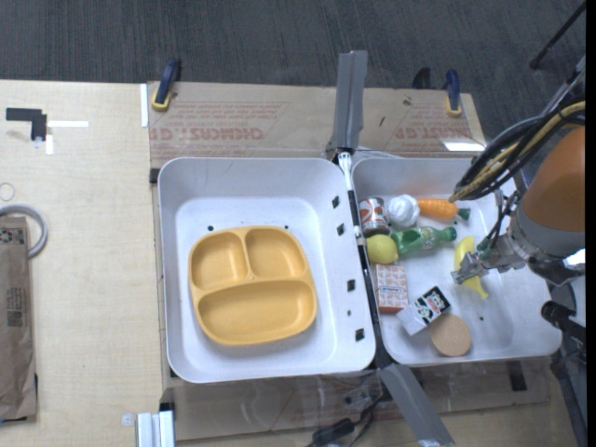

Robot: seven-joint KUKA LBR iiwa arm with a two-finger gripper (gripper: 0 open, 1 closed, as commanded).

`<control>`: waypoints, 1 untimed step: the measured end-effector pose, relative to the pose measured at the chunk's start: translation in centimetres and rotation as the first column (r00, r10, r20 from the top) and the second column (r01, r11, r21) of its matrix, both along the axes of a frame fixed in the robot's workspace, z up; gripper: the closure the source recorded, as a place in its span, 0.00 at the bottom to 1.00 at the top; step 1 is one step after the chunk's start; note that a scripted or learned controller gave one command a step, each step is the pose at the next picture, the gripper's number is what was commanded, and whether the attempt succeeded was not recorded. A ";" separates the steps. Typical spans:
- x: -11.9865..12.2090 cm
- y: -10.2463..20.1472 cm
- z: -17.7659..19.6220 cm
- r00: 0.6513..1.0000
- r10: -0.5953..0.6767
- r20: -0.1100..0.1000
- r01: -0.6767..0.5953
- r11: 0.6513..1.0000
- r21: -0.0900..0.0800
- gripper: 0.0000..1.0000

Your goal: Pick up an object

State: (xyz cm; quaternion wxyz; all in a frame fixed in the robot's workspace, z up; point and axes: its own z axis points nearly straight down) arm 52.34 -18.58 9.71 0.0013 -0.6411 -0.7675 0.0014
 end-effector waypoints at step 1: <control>4.3 0.7 9.9 0.996 -0.086 0.001 0.086 0.996 -0.001 1.00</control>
